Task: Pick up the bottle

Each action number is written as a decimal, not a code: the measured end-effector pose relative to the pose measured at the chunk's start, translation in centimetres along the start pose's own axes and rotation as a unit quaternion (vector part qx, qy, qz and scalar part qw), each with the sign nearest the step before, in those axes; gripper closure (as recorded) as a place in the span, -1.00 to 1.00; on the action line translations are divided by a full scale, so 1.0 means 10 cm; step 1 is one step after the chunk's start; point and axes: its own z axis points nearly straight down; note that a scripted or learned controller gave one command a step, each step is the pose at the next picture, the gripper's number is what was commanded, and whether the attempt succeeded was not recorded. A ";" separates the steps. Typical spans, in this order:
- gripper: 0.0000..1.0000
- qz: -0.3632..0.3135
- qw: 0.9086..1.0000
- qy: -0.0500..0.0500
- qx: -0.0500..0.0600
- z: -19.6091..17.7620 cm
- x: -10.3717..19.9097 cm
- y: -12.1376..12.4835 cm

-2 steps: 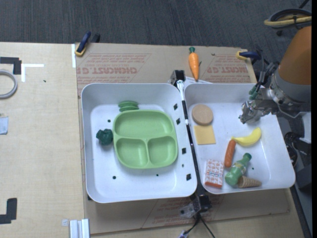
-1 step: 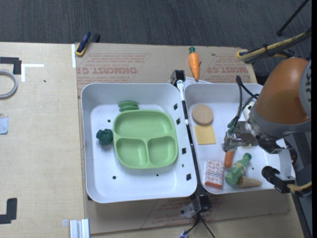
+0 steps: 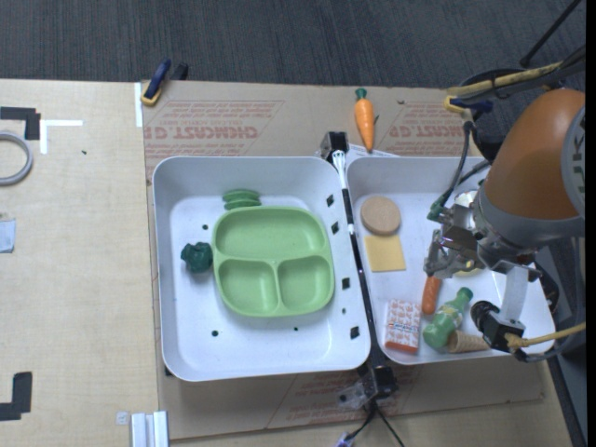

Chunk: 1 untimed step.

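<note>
The bottle is green with a yellowish label. It lies tilted near the front of the right bin, its cap pointing up and right. My gripper hangs over the middle of that bin, above the top end of an orange sausage-shaped piece. It is behind the bottle and slightly to its left, apart from it. Nothing shows in its grasp.
A red-and-white box lies just left of the bottle and a cone just right of it. A round brown disc and a yellow cheese slice sit further back. The left bin holds a green divided plate.
</note>
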 end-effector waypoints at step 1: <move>1.00 0.113 0.994 0.000 0.000 -0.05 0.00 0.00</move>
